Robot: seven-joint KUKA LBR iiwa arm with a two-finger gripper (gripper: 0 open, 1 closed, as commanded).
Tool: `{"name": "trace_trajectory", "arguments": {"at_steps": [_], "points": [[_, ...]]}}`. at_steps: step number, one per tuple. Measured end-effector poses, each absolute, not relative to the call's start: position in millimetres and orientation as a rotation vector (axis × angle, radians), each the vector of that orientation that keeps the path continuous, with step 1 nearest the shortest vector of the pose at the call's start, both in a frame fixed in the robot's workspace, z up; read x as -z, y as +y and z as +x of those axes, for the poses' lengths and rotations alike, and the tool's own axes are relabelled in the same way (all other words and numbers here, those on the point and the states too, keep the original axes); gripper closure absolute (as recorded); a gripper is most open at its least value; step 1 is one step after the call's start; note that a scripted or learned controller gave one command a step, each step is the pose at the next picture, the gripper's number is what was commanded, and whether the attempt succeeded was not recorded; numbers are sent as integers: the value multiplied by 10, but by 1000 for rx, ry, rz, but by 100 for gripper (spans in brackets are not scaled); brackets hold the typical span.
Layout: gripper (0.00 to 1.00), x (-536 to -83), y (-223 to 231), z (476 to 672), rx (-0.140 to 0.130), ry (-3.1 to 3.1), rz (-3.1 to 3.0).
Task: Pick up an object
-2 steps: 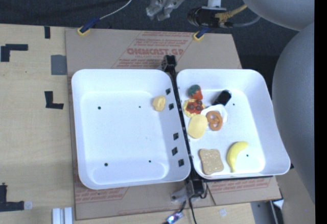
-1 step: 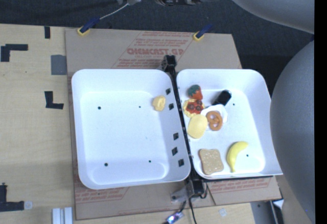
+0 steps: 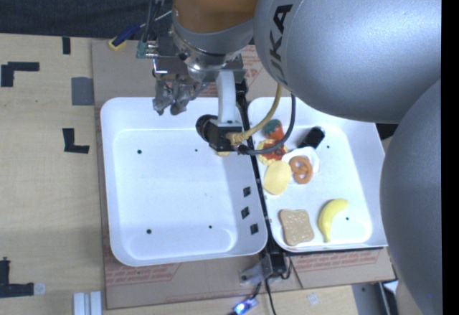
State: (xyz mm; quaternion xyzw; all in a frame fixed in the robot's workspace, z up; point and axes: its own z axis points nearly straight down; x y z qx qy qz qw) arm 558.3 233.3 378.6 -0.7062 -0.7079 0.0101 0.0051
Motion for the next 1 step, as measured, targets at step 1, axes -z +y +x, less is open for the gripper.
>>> {"name": "trace_trajectory", "arguments": {"at_steps": [1], "points": [[100,-5448,2335,5885,25,-2231,-2222]]}}
